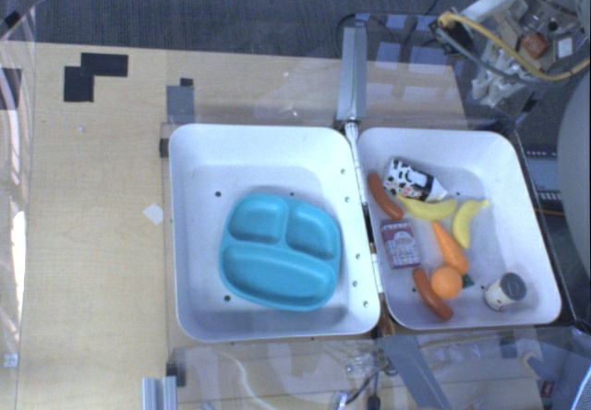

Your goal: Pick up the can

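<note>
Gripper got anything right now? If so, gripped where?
Nothing held. The gripper hovers above the right bin's far edge; the can lies on its side in that bin's near right corner.

Two bins sit side by side on the table (92, 214). The left bin (194, 242) holds a divided tray (280, 251). In the right bin (517, 186), the can (505, 291) lies in the near right corner, a carton (409, 180) toward the far side, and bananas (448, 212) between them.
</note>
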Tool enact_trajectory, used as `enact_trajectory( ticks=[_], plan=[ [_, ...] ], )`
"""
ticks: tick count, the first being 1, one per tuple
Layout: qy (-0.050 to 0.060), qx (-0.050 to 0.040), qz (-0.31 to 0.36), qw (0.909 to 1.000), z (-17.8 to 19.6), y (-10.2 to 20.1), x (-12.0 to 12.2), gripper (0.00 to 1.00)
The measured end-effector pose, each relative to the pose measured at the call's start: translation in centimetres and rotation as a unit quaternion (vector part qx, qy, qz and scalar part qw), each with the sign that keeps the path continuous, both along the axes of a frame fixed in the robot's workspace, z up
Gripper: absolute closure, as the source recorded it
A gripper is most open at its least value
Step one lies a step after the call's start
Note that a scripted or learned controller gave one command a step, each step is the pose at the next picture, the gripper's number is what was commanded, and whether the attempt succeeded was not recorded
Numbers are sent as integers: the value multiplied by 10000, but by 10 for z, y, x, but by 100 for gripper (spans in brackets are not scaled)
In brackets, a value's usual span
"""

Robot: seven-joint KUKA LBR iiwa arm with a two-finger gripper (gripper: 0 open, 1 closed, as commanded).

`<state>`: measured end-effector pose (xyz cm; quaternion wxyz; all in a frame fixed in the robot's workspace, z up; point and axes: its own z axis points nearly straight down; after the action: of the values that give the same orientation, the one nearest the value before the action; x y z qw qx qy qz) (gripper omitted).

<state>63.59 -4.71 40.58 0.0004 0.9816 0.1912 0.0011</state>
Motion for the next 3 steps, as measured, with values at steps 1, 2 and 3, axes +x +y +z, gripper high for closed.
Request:
enact_trajectory(
  ticks=[1, 2, 3],
  plan=[
    [-9, 10, -810, 9967, 30, 44, 14, 100],
    [-25, 17, -803, 9968, 41, 44, 15, 100],
    [-41, 27, -797, 9968, 53, 43, 15, 100]
  ],
)
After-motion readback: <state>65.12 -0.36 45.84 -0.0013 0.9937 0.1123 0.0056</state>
